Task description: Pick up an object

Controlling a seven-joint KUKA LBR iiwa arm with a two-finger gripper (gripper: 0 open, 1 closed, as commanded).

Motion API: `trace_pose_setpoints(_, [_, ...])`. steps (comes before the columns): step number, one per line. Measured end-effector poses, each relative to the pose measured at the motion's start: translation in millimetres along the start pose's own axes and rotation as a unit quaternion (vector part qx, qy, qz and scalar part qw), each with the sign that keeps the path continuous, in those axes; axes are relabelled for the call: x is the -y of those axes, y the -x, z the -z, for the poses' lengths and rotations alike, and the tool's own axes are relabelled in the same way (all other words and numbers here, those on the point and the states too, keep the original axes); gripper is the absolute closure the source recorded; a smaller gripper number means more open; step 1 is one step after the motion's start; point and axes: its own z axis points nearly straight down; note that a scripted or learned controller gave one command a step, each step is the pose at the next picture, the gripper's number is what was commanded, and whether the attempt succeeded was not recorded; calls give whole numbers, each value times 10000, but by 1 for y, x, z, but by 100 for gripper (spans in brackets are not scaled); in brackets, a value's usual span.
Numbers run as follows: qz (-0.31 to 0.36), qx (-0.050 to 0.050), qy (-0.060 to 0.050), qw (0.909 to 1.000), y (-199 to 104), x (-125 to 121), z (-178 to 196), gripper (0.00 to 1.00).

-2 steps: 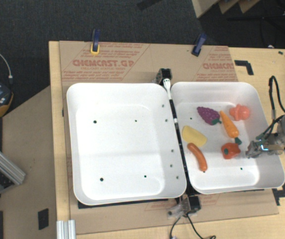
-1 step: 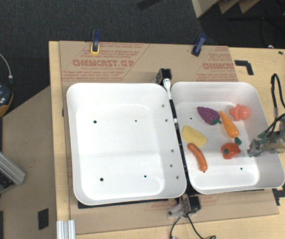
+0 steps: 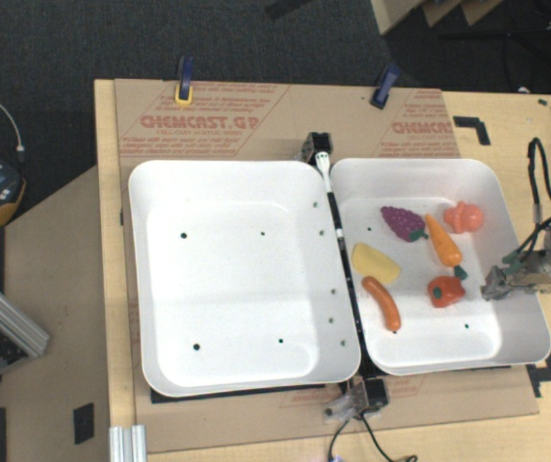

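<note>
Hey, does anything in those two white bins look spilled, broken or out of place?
Nothing stands out. The toy foods, purple grapes, carrot, peach, yellow piece, sausage and red pepper, all lie inside the right bin, none spilled. The hand sits at its right rim.
</note>
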Motion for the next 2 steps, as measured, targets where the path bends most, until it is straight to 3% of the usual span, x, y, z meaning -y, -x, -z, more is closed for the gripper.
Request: trace_pose_setpoints(2, [-1,16,21,10000,1,-1,20,100])
